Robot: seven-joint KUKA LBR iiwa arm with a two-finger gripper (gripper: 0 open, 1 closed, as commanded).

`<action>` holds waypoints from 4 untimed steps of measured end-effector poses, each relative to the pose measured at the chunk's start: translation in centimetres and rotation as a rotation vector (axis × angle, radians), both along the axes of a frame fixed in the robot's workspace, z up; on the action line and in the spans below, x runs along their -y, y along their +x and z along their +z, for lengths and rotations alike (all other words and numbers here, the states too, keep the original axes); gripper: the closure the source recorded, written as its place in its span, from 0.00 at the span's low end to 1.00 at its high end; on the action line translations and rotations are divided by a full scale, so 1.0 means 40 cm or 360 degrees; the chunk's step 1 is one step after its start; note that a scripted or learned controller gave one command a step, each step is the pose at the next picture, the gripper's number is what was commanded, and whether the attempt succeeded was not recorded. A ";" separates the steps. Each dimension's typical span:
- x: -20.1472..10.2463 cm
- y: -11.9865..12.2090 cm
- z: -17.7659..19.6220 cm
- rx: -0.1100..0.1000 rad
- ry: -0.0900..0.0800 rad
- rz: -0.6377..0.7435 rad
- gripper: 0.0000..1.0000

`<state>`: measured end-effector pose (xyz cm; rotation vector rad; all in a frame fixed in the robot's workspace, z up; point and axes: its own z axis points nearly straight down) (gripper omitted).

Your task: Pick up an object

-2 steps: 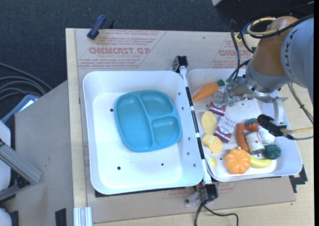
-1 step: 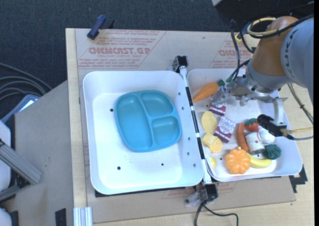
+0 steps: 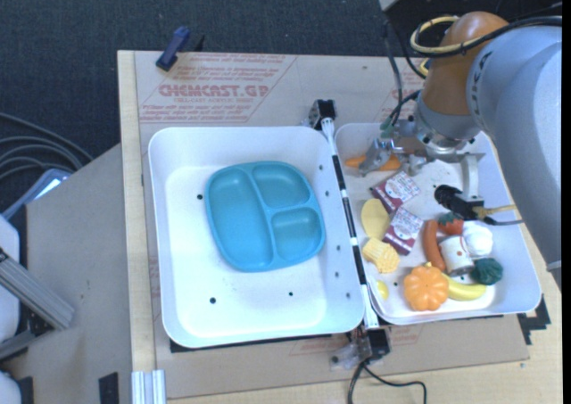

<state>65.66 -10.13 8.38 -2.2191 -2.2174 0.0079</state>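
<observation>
The pincer (image 3: 385,154) hangs low over the far left corner of the right bin (image 3: 517,297), beside an orange piece (image 3: 356,161), probably to grasp it. The toy food is heaped there: wrappers (image 3: 400,206), a pumpkin (image 3: 425,288), a banana (image 3: 468,290). The blue tray (image 3: 265,213) lies alone in the left bin (image 3: 178,304).

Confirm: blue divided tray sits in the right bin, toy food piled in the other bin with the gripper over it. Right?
Not quite. The blue divided tray sits in the left bin, not the right. The camera view shows it. The rest holds: the toy food is piled in the other bin, with the gripper over its far end.
</observation>
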 end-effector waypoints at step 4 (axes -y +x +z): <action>0.001 -0.001 0.050 -0.0009 -0.0003 0.0002 0.00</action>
